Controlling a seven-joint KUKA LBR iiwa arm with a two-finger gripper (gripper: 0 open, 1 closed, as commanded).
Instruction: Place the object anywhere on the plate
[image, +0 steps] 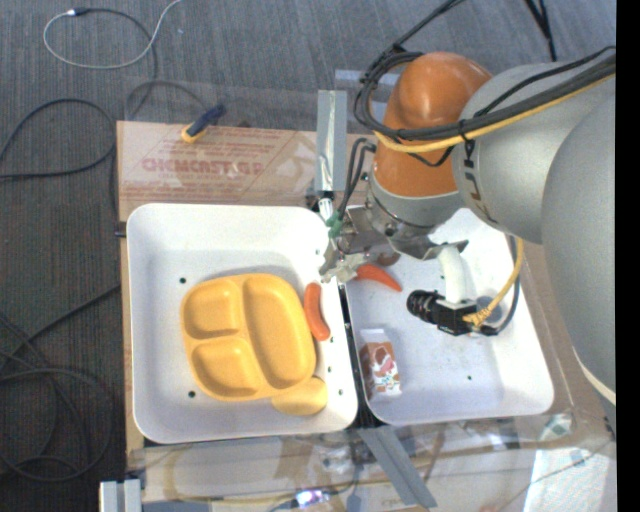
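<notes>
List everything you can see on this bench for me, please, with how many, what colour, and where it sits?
Bins: two, white, side by side on the bench.
Plate: one, yellow, three compartments, in the left bin.
Sausage-shaped piece: one, orange-red, at the plate's right edge.
Rounded lump: one, yellow, by the plate's lower right corner.
Curved piece: one, orange-red, in the right bin near the divide.
Small packet: one, brown and white, right bin, lower left.
Board: one, brown, behind the left bin.
Clip: one, blue and yellow, on the board's top edge.
Arm: one, grey and orange, from the right.
Gripper: one, over the bins' divide.
</notes>
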